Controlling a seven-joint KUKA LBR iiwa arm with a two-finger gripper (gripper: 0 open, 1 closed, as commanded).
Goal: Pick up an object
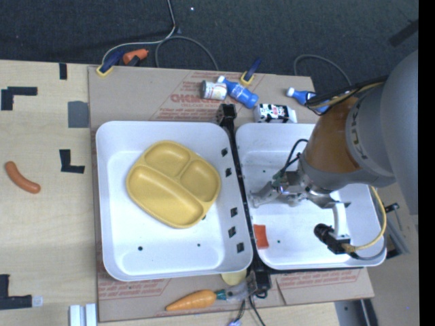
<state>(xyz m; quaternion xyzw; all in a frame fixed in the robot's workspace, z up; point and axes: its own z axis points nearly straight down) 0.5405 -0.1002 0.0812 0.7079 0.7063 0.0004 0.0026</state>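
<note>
Counter: yellow divided plate in left bin, well clear of walls. Small orange block by right bin's left wall. Gripper low just above it; jaws' state: cannot tell. Approach step, I'd say; next move needs wall clearance.

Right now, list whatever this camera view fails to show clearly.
- Gripper: its fingertips blur into the right bin, so their state is unreadable.
- Right bin floor: largely covered by the arm.
- Small bottles behind the bins: labels too small to read.
- Yellowish object below the left bin: mostly hidden by the bin's rim.
</note>
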